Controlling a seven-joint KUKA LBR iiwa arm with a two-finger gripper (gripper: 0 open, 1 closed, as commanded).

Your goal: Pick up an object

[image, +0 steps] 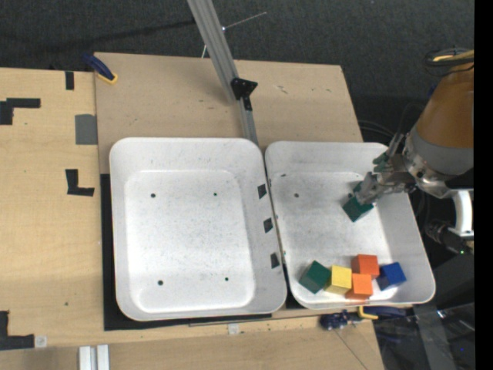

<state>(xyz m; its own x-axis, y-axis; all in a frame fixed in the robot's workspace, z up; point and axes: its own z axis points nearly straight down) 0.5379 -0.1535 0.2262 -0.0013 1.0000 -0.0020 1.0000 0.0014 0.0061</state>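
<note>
- The claw (pixel 368 193) is hanging over the right bin (pixel 308 168), appearing to be pinching a dark green block (pixel 357 207) at its tip.
- The block is seeming lifted off the bin floor, so the pick is looking nearly done; only raising clear is remaining.
- Nearer the camera than the claw, five loose blocks (pixel 350 276) are lying clustered.
- The fingertips are blurring together, making the grip hard to confirm.

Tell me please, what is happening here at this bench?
A grey and orange robot arm reaches into the right bin. Its gripper sits right at a dark green block; whether it grips it is unclear. More blocks, green, yellow, orange and blue, lie clustered near the bin's front edge.
</note>
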